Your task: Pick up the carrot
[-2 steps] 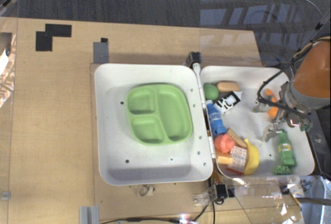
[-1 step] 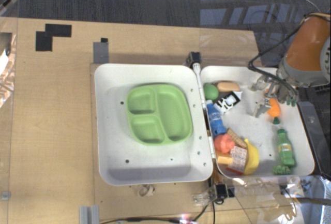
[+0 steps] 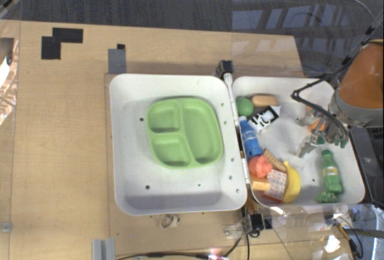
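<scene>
Hovering with my gripper (image 3: 317, 136) over the right bin (image 3: 354, 193), well apart from what I take for the carrot.

The carrot (image 3: 260, 185) looks like a short orange stub at the bin's near left, tucked under a pink toy (image 3: 258, 166) and just beside the banana (image 3: 292, 184). I'd judge it light, stiff and smooth plastic, likely to roll, so I would grip across its middle. Whether my grip is spread or closed, I cannot tell. A fleck of orange by my gripper is too small to name. Print on the patterned box (image 3: 276, 181) and the blue bottle (image 3: 249, 140) is unreadable.
</scene>
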`<state>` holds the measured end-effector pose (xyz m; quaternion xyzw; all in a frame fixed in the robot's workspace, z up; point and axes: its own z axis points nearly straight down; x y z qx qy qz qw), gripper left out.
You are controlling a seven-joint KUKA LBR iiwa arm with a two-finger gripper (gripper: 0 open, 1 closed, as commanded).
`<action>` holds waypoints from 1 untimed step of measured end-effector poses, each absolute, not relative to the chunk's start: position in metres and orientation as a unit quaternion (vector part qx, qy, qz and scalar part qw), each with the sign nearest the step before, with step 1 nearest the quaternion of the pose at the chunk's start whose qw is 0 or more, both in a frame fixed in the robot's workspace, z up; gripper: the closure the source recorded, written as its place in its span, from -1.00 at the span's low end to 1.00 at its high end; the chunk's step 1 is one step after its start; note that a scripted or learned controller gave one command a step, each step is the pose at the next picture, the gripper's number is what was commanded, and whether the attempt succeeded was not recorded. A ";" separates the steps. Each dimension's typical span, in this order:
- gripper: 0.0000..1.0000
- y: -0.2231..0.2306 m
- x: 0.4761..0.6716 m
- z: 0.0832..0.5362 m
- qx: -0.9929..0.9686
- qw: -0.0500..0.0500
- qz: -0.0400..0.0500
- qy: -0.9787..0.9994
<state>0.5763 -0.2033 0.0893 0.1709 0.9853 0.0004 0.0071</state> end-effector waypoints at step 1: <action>-1.00 -0.205 0.622 0.089 0.251 0.007 0.001 0.968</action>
